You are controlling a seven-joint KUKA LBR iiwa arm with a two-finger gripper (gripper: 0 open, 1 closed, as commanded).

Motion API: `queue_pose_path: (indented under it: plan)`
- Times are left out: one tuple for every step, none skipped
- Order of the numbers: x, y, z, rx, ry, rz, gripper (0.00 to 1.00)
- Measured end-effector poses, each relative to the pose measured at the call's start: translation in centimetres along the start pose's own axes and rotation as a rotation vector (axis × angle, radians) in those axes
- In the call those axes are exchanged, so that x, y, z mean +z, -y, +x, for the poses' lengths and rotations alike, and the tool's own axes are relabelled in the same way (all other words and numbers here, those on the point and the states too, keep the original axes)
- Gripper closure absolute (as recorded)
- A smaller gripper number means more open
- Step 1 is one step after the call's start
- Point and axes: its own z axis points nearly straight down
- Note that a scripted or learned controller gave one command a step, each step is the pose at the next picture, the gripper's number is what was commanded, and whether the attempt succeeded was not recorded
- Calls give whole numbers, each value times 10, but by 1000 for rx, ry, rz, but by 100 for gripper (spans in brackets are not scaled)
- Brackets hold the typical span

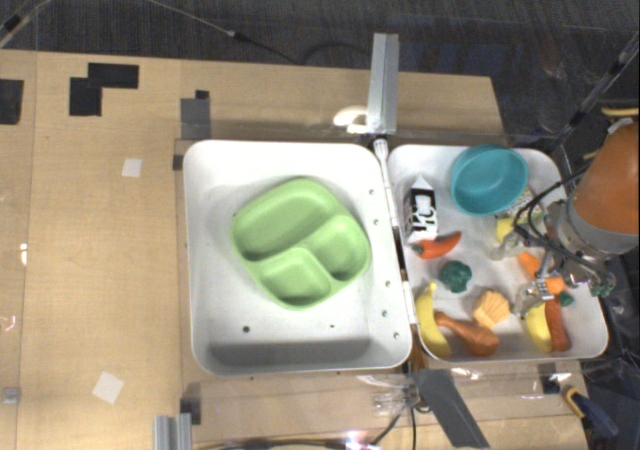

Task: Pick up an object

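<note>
Gripper [548, 288] is hanging low over the right bin [590, 343], can't tell if it's gripping anything, with a carrot [529, 263] just above-left and a hot dog [545, 326] right below it, so I'd be centering on one before closing.

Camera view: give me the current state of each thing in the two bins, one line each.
green divided plate: flat in the left bin, right side up, nothing on it.
teal bowl: upright at the back of the right bin.
black-and-white carton: lying by the divider.
banana: lying at the front left corner.
gripper: low over the toys at the right side.
</note>
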Motion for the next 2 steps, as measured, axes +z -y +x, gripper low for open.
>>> queue_pose_path:
  plan:
    - [-15,-1,-6,-8,15,6,100]
    - [-14,-1,-6,-8,14,5,0]
